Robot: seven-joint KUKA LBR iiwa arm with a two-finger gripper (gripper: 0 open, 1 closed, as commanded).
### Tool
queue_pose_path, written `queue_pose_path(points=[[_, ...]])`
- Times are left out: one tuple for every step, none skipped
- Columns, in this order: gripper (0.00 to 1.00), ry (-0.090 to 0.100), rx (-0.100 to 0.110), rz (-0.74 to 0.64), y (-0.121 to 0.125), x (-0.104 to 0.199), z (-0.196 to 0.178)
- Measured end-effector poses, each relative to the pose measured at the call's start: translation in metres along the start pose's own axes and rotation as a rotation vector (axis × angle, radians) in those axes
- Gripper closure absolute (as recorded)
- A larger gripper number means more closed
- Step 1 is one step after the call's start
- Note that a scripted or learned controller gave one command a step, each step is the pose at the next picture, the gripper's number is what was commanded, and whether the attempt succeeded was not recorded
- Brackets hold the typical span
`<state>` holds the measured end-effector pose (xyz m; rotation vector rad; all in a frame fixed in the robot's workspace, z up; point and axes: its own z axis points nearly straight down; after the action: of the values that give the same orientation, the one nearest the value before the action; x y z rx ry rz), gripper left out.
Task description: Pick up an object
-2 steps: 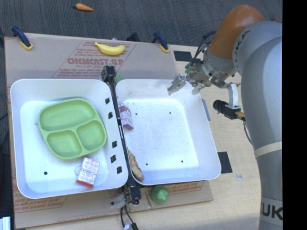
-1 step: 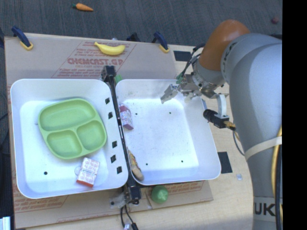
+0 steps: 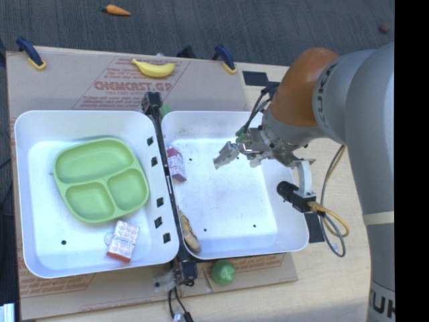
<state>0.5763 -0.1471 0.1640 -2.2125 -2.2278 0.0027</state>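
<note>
One red packet [image 3: 175,164] lies lengthwise along the divider [image 3: 165,180].

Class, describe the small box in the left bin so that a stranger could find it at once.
Start at the left bin, which holds a green tray. Just below the tray's lower right corner lies the box. It is small, red and white, the bin's only packet.

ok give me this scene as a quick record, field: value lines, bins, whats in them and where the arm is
left bin: green divided plate; small red and white carton near its front edge
right bin: small red and white packet by the divider; tan object at the front left corner
arm: gripper over the right bin
outside the bins: banana on the cardboard behind; green ball in front; orange carrot on the floor
</note>
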Motion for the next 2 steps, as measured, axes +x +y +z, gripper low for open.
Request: queue_pose_path(points=[[0.00, 0.000, 0.000, 0.004, 0.038, -0.064, 0.034], [0.00, 0.000, -0.003, 0.002, 0.078, -0.064, -0.031]])
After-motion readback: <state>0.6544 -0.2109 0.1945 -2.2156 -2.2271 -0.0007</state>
